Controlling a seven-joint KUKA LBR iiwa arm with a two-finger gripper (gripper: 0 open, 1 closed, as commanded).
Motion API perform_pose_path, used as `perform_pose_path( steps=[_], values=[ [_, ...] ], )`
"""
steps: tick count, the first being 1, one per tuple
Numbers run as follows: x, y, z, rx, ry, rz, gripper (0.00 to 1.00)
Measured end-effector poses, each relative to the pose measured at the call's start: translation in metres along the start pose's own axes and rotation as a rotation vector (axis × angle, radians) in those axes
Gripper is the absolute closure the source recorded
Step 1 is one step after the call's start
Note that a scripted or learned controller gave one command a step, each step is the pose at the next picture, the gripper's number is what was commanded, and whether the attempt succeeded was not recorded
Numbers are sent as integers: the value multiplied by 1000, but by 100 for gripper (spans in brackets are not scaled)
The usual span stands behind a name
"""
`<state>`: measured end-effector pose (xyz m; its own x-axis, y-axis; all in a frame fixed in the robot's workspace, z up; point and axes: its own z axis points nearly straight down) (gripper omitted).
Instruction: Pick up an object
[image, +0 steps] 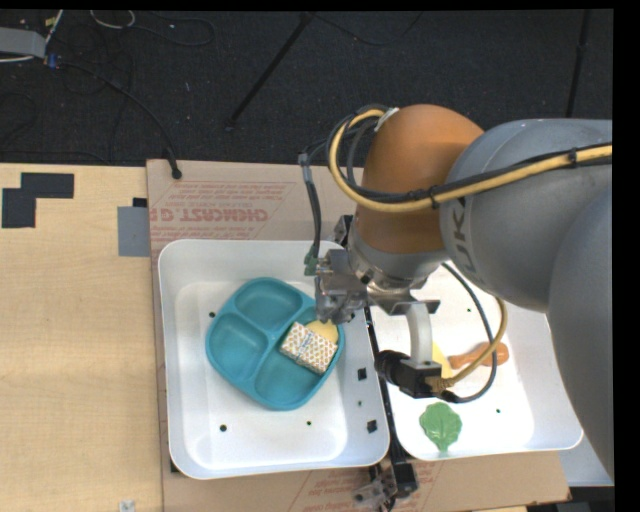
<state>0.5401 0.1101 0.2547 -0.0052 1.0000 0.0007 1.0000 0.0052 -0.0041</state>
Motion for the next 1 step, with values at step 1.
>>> perform_pose_path(
  steps=[1],
  values=[
    [-2, 0, 0, 1, -1, 3, 0]
  ],
)
